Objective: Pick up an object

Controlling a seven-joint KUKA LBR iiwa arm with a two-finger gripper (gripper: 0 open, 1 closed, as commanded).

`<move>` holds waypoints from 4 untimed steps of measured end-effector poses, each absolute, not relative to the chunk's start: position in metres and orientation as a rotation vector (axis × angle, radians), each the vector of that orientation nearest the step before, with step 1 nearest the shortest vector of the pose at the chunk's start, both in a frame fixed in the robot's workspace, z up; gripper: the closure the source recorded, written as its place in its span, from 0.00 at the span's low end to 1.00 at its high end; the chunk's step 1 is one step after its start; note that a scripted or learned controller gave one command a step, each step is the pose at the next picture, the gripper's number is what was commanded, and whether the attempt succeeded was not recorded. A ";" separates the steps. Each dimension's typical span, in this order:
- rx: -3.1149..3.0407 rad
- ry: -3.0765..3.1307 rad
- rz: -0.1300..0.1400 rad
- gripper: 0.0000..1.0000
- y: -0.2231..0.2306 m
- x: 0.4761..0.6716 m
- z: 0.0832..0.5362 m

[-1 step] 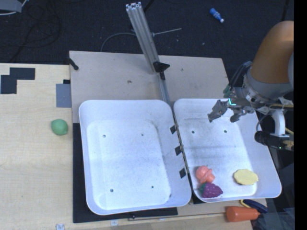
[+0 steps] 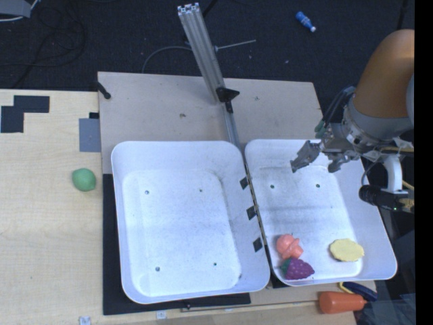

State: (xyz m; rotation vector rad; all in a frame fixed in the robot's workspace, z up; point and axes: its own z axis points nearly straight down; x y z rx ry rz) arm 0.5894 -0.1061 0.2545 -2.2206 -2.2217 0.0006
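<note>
In the right bin (image 2: 318, 202) (near edge): peach toy (image 2: 289, 245), purple grapes (image 2: 298, 269), yellow disc (image 2: 346, 250); fingers (image 2: 304, 156) spread, holding nothing.

Desk (image 2: 40, 249) is light wood w/ a paler beige board (image 2: 162, 110) laid on its far part. Two shallow white bins sit on it side by side, touching along the middle: left bin (image 2: 128, 161) and right bin (image 2: 379, 263), both over a black mat (image 2: 108, 249) that shows at left & front edges. A green ball (image 2: 84, 179) lies on the bare wood, left of the left bin, apart from it. An orange carrot-like thing (image 2: 342, 302) lies at the front, just below the right bin. Grey & black patches (image 2: 88, 134) mark the wood at far left
</note>
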 end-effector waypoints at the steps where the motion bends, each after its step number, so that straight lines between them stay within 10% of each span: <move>1: -2.219 -2.219 0.004 0.00 -0.099 0.591 0.208; 3: -2.219 -2.220 0.004 0.00 -0.106 0.583 0.119; 4: -2.224 -2.219 0.001 1.00 -0.107 0.584 0.131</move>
